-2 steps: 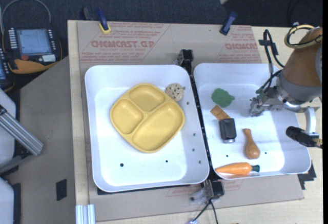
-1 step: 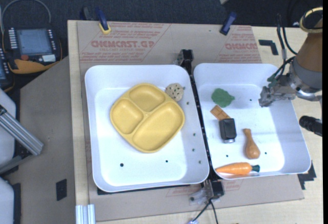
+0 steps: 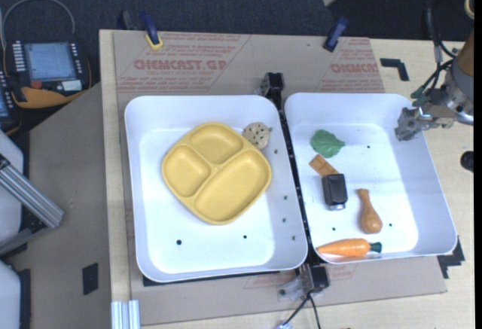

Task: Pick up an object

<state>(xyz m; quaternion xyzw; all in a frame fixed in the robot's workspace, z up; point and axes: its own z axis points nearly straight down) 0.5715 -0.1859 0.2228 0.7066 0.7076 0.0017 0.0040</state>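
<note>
The arm is cut off by the right edge, so little beyond its wrist shows. The end effector hangs over the right bin's far right rim, and its fingers are too small and dim to tell how they stand. The cookie lies against the yellow tray, perhaps with its lower edge tucked behind the tray's rim. The black object overlaps the brown block, hiding that block's near end. The counter's printed lettering is too faint to read fully. At the left edge, the handheld screen is partly cropped.
</note>
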